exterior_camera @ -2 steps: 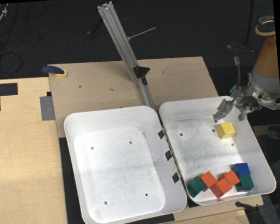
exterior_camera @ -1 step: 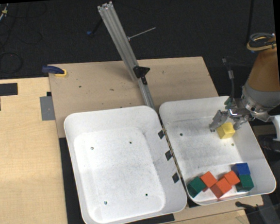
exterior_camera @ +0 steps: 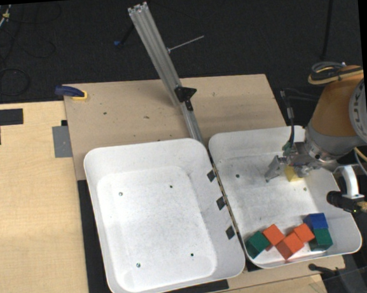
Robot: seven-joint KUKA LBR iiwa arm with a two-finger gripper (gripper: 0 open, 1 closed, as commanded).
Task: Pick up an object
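Yellow block (exterior_camera: 293, 174) beneath pincer (exterior_camera: 289, 167) in right bin (exterior_camera: 253, 144).

Single fixed overhead camera, slanted down over both white bins (exterior_camera: 102, 166).

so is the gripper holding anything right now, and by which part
It cannot be told. The gripper is low in the right bin right at a small yellow block, but the view does not show the block between its fingers.
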